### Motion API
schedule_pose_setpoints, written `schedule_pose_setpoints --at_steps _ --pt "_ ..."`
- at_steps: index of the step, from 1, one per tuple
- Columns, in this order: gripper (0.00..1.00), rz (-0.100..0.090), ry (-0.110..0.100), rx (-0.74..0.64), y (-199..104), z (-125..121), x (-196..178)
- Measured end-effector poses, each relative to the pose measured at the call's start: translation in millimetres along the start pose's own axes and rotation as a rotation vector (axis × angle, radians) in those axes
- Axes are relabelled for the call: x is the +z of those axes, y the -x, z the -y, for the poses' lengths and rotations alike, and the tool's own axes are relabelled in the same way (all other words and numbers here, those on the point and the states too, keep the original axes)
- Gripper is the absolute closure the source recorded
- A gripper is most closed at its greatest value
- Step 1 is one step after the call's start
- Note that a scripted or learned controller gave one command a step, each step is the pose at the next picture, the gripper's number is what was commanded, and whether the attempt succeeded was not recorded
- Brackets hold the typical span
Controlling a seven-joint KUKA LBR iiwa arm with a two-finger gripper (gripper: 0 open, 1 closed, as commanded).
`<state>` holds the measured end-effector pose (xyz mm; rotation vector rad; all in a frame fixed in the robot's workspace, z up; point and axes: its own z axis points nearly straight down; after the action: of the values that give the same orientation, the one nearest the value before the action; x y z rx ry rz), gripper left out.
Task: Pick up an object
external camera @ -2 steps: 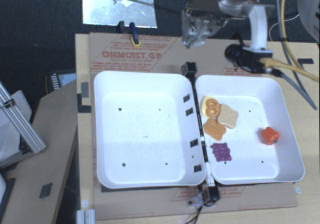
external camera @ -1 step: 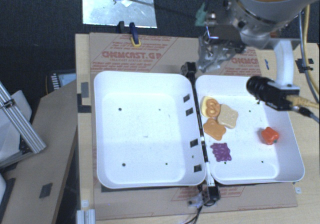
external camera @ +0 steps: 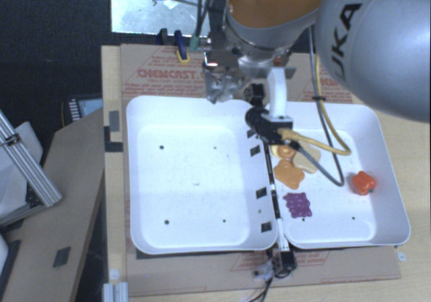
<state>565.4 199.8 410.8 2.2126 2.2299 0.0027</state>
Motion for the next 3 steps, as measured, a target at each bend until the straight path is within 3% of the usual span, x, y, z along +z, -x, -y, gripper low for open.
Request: schedule_pose_setpoints --at_steps 1,2,3 --pt "1.0 -0.003 0.008 0.001 -26 -3 -80" --pt "1.0 0.001 0.0 0.013 59 55 -89" --pt "1.0 0.001 -0.002 0.007 42 -7 41"
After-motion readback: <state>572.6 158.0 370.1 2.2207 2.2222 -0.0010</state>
